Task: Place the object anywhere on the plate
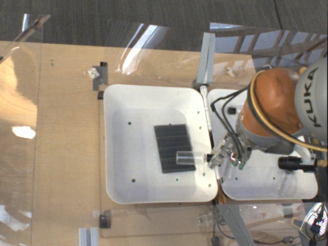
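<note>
A dark ribbed rectangular plate (pixel 172 146) lies in the middle of the left white bin (pixel 128 137). A small clear object (pixel 185 158), like a transparent cup on its side, rests across the plate's lower right corner. My gripper (pixel 214 159) hangs low over the wall between the two bins, just right of the clear object. Its tip is close to the object's right end, but I cannot make out whether they touch. The grey arm with its orange band (pixel 271 104) covers much of the right bin.
The right white bin (pixel 266 188) sits against the left one, with a faint clear item (pixel 285 182) near its front right. A metal post (pixel 206 60) stands behind the bins. The bench edge runs along the front.
</note>
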Controlling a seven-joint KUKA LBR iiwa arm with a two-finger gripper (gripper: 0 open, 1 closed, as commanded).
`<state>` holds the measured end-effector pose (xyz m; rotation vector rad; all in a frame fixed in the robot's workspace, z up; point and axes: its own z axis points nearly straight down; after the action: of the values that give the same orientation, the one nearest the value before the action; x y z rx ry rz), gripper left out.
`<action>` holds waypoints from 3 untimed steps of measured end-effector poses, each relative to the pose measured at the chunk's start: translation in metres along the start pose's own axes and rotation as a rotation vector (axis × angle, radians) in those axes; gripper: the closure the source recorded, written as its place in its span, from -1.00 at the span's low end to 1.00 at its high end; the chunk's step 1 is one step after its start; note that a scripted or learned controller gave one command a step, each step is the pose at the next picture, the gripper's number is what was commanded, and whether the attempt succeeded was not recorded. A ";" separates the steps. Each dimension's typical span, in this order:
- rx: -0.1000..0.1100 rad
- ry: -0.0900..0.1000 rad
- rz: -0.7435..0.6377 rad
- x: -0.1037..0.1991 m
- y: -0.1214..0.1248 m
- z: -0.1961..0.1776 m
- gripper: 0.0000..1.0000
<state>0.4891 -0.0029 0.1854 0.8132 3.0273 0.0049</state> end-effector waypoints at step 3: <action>0.006 0.003 1.111 0.117 0.198 -0.014 1.00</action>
<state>0.4870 0.2269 0.1996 2.2925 2.1474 0.0026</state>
